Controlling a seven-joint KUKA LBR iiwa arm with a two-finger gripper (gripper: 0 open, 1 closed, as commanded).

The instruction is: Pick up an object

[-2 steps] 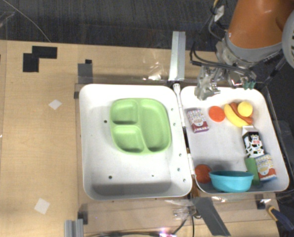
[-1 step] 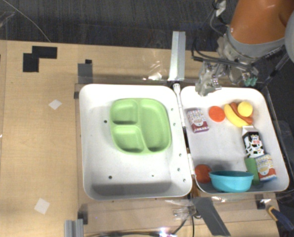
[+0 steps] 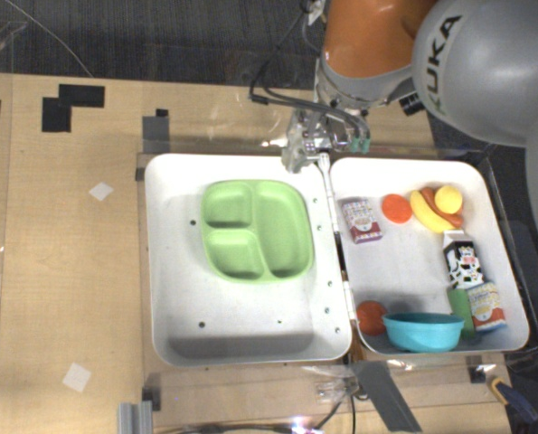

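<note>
The gripper [image 3: 316, 145] is hovering over the bins' far rim, grip state indeterminable, leaving the banana [image 3: 424, 211] ungrasped.

- Arm [image 3: 486, 52]: bulky grey shell, black "KUKA" lettering
- Orange band [image 3: 372, 16] above the wrist
- Black cables [image 3: 273, 93] looping near the metal gripper [image 3: 316, 147]

Bright, even overhead light, soft shadow in the left bin [image 3: 174, 242], slight blur.
</note>
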